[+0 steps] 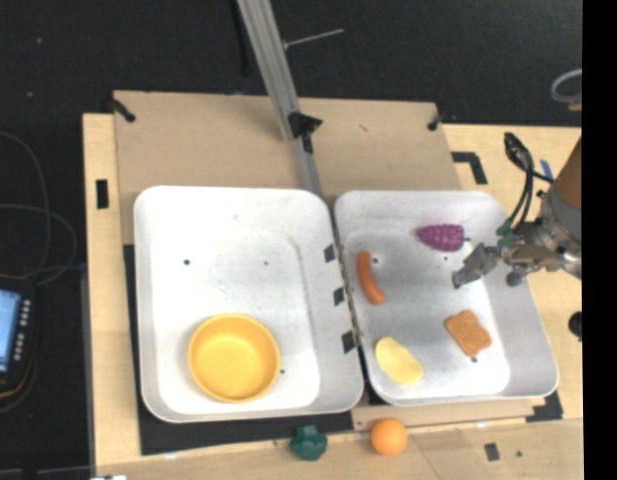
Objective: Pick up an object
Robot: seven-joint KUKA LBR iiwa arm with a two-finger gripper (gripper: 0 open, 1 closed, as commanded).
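Four small objects sit in the right bin, and any one would satisfy the task; we judge the grapes the likeliest target since they lie closest to the gripper. The grapes are a purple, bumpy cluster near the bin's far side, long axis roughly left-right, and they sit just up and to the left of the gripper tip, near but apart. We see the gripper as a grey piece angled down-left from the wrist over the bin's right half, nothing visible between its fingers; whether it is spread or closed we cannot tell at this size. Next out: the bread, an orange-brown, flat, squarish piece with a rough look, below the gripper toward the near side. The sausage, a smooth, reddish-orange, slim thing, lies by the left wall with its long axis running near-far, slightly tilted. The lemon piece, pale yellow, rounded and smooth, rests at the near-left corner. All look like light plastic toy food, so we expect easy lifts, though round shapes may slip. The left bin holds a yellow bowl, glossy and round, at its near side, well apart from the arm. Off the bins, on the bench's near edge, we note an orange ball and a green lump.
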